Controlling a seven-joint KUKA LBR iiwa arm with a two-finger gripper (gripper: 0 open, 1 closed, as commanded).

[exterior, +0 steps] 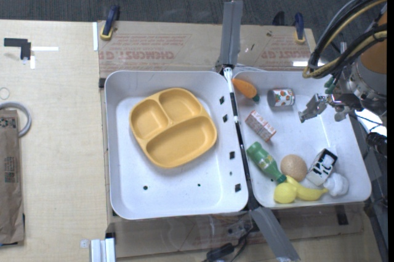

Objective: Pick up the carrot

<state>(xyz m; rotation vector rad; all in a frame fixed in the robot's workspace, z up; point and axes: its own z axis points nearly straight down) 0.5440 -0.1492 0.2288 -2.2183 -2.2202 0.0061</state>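
Left bin: far left of my gripper; I see a yellow plate in it.
Right bin: under the gripper.
Gripper: over the right bin's far right part; fingers look spread, nothing between them.
Bottle: green, down-left of the gripper.
Can: just left of it.
Carrot: further left, past the can, in the bin's far left corner, apart from the gripper.

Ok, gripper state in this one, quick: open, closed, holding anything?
Gripper: cannot be told whether open or closed; nothing shows between its fingers. It is over the right bin, apart from the carrot.
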